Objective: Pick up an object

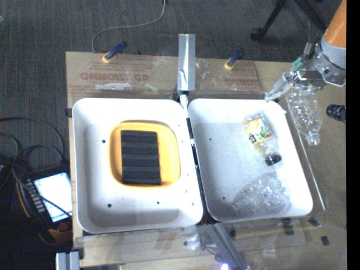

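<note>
- Leftmost, the left bin [84, 167] holds a yellow tray [171, 151] with a black ridged insert [140, 156], sitting about centre. It looks broad and flat. Judgement: a two-finger grab from above would likely slide off, or catch only an edge and tip it.
- Next, the right bin [225, 151]. A small labelled bottle [260, 135] with a dark cap lies on its side toward 1 o'clock of the bin floor, cap end pointing to about 5 o'clock. Risk: it is round and lying flat, so it may roll away if pinched off-centre.
- Crumpled clear plastic [261, 194] sits at about 5 o'clock in the same bin, near the front wall. Risk: it is thin and springy, so it could squash, slip free, or be misjudged in depth because it is see-through.
- A clear bottle [304, 117] shows at 3 o'clock of the right bin, over or just beyond the right rim and directly below the gripper [297, 79]. I cannot tell whether it hangs from the tool or rests on the bench.
- Gripper is at about 2 o'clock from the right bin, outside its corner. Open or closed: cannot tell from this angle.
- Main hazard, as I judge it: if the clear bottle is being carried, the hold looks marginal and the bottle may drop outside the bin, out of easy reach. If not, a descent here risks clipping the rim.
</note>
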You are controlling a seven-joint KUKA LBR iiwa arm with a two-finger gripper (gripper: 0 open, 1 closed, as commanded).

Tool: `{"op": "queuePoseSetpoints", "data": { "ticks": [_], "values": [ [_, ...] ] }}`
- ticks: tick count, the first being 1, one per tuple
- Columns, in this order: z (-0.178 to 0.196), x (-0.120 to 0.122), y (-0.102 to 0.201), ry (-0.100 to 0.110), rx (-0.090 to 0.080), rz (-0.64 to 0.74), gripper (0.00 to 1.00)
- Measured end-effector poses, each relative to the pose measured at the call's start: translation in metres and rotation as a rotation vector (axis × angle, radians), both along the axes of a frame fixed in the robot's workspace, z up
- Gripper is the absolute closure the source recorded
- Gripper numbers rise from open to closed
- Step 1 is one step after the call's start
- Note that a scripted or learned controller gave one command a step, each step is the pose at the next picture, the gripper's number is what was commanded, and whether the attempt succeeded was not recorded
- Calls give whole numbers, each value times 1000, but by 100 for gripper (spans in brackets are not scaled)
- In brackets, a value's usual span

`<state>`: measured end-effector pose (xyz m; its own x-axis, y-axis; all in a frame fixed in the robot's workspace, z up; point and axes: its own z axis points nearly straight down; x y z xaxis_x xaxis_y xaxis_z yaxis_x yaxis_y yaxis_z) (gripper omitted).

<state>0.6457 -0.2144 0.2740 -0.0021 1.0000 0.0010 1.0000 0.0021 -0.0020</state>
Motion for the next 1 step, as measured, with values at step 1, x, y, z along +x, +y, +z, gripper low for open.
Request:
{"op": "queuePoseSetpoints", "data": {
  "ticks": [1],
  "values": [
    [-126,20,0,1,-4,179,0]
  ]
}}
